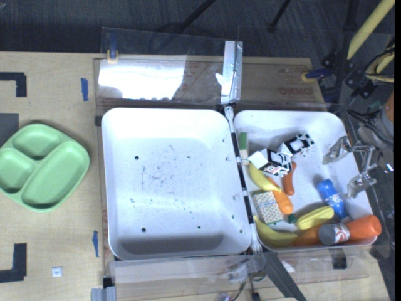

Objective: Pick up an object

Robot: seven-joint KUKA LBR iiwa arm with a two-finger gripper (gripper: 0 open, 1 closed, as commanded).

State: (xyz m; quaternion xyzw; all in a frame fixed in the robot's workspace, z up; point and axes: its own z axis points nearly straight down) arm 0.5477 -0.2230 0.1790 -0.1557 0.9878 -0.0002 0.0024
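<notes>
The right bin [316, 123] holds a heap of small items. Among them are a yellow banana [262, 178], a second banana [316, 217], an orange carrot [288, 182], a blue bottle [330, 197], an orange bottle with a grey cap [348, 231], a black-and-white patterned piece [299, 144] and a small speckled box [268, 207]. My gripper [348, 167] hangs over the bin's right side, just above and right of the blue bottle. Its metal fingers [336, 150] stand apart, open, with nothing between them.
The left bin [166, 180] is a bare white tray sharing a wall with the right one. A green divided plate [41, 166] lies on the bench at far left. A clear plastic panel [169, 74] stands behind the bins.
</notes>
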